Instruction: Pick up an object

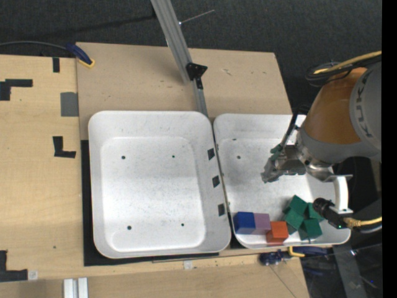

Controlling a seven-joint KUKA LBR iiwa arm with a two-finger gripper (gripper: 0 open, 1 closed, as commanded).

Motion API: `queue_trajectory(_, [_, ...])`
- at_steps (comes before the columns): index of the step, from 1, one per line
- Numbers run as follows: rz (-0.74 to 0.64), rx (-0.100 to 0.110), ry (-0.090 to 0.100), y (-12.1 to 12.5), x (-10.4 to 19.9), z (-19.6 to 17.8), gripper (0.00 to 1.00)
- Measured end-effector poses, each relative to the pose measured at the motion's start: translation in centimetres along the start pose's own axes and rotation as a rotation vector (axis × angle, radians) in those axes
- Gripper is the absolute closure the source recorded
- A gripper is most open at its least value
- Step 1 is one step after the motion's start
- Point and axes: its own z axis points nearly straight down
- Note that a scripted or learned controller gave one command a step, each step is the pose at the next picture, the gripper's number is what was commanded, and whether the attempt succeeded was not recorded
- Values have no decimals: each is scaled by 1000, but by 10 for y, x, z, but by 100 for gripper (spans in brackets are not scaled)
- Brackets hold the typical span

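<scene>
Objects sit bunched along the near edge of the right bin (248,129): blue block (244,221), lilac block (262,221) touching it, orange block (278,231) just beside that, then a pile of green blocks (302,218) at the right end.

Gripper (271,171) hangs over bare bin floor, above and apart from the cluster; nothing visible between its tips. Spread or pressed together: cannot tell, the tips blur into dark metal.

Risks, as I judge them:
- Blocks touch one another, so a descent may land a finger on a neighbour and shove the row rather than straddle one piece.
- All lie close to the bin's wall; a finger could strike the rim.
- Green pile looks stacked and irregular; a pinch there may slip.

Left bin (149,132) and table (37,166) play no part.
</scene>
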Motion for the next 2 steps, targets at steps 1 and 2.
queue_trajectory(1, [-1, -1, 0, 2, 0, -42, 100])
queue_trajectory(2, [-5, 5, 2, -1, 56, -34, 100])
